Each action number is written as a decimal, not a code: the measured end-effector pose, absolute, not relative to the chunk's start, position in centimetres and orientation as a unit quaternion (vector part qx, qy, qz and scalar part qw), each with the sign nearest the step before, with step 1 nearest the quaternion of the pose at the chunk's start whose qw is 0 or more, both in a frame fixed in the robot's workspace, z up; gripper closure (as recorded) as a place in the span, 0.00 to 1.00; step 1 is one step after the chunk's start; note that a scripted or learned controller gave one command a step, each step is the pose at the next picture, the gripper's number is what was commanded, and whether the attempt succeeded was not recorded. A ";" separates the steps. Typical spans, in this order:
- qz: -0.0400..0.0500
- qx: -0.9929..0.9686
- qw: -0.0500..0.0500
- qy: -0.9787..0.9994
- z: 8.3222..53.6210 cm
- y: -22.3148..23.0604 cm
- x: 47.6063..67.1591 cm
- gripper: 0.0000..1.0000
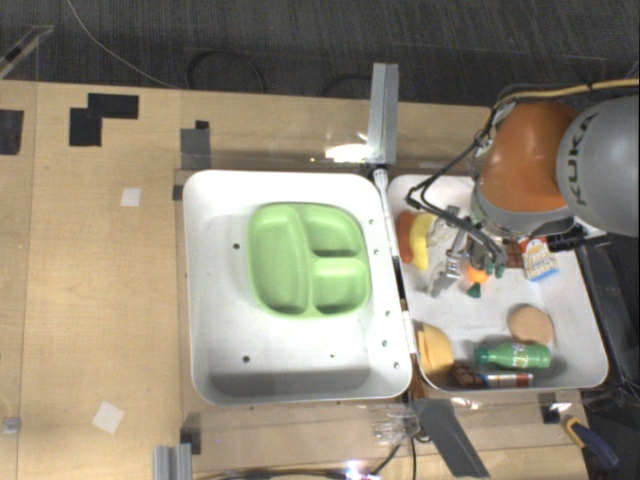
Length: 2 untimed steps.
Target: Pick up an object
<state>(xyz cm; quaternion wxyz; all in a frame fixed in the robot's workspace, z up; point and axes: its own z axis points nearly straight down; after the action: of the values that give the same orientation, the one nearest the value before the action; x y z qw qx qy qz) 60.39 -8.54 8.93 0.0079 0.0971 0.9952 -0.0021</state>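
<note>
My gripper [455, 271] hangs over the upper middle of the right bin [580, 308], reaching in from the right under the orange wrist band. Its fingers [440, 280] stand open and hold nothing. A small orange and green piece [472, 284] lies just right of the fingertips. A red and yellow item [412, 238] lies to the left by the bin's wall. Nearer the front are a green bottle [514, 356], a round brown item [530, 323] and a yellow-brown item [434, 346]. A small carton [538, 261] sits under the arm's edge.
The left bin [215, 348] holds a green divided plate [305, 258]. A metal post [383, 113] stands behind the divider between the bins. Black cables loop beside the wrist. The wooden bench [90, 298] stretches to the left.
</note>
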 end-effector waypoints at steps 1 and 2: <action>0.000 0.104 0.009 0.995 9.0 -8.3 59.0 0.00; 0.000 0.140 0.008 0.990 8.9 -13.9 59.5 0.00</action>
<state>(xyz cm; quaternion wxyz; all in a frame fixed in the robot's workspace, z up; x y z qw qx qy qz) 59.46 -13.88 8.89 0.0079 0.1402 0.9901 0.0002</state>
